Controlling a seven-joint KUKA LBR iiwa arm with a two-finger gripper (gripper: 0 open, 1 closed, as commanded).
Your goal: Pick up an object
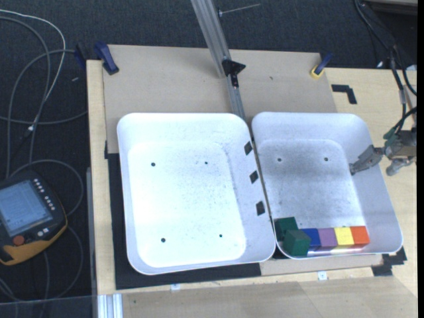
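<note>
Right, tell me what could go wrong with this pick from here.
1. The blocks sit packed in a row against the right bin's near wall: green block, blue block, purple block, yellow block, orange block. Fingers may find no gap between them.
2. That wall may block the descent.
3. The gripper sits at the bin's right rim, far from the row, so a misjudged approach may close on nothing.

Evidently a robotics lab: two white bins (189, 197) on a bench clamped with blue clips (106, 58), a teach pendant (26, 214) left of the bins, loose cables (33, 78) on dark carpet beyond it, an aluminium rail (209, 25) behind.
</note>
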